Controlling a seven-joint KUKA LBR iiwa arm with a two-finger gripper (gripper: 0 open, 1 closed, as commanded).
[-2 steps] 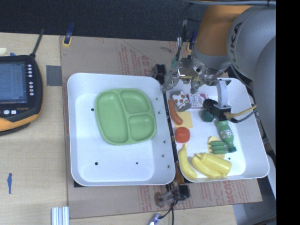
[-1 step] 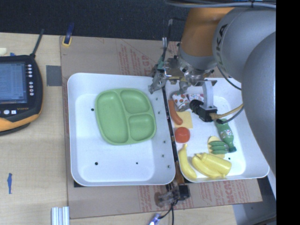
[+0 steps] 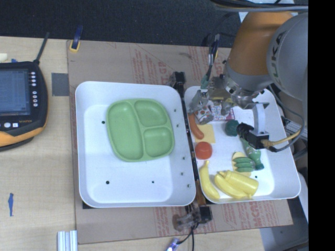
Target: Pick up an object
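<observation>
Toys crowd the right bin [image 3: 282,190]: carrot [image 3: 196,128], tomato [image 3: 203,150], banana [image 3: 208,184]. The gripper [image 3: 209,106] hangs at its far-left corner; finger state I cannot tell. Closing there could catch the bin wall or nothing.

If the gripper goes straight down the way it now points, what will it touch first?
Probably the small printed packet at the far end of the right bin: the gripper hangs just above it. The carrot lies beside. Depth is unclear.
</observation>
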